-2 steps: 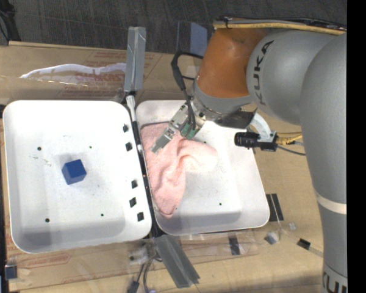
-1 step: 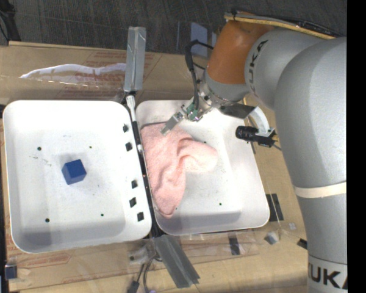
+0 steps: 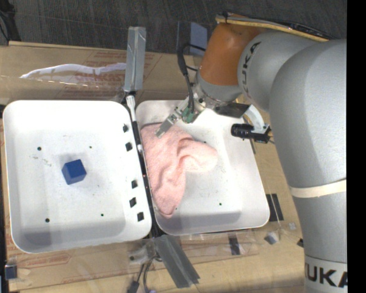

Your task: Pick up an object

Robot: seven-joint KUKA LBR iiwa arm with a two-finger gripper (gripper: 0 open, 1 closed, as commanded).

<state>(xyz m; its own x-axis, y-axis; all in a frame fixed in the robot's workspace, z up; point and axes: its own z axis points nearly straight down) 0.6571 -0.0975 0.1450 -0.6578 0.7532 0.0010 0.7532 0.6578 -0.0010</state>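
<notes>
At the upper left of the frame a strip of clear plastic film with faded red print (image 3: 79, 72), too blurred to read, lay on the brown cardboard sheet (image 3: 61, 60) under the bins. Two shallow white plastic bins sat side by side: the left bin (image 3: 24, 182) carried one small blue cube (image 3: 74, 171) left of its middle, and the right bin (image 3: 244, 194) carried one crumpled pink cloth (image 3: 175, 163) along its left side. The two-finger gripper (image 3: 172, 122) hung over the cloth's upper edge, whether spread or closed I cannot tell. The grey arm (image 3: 305, 115) read "KUKA" twice, near its orange band (image 3: 224, 57) and at the lower right.
</notes>
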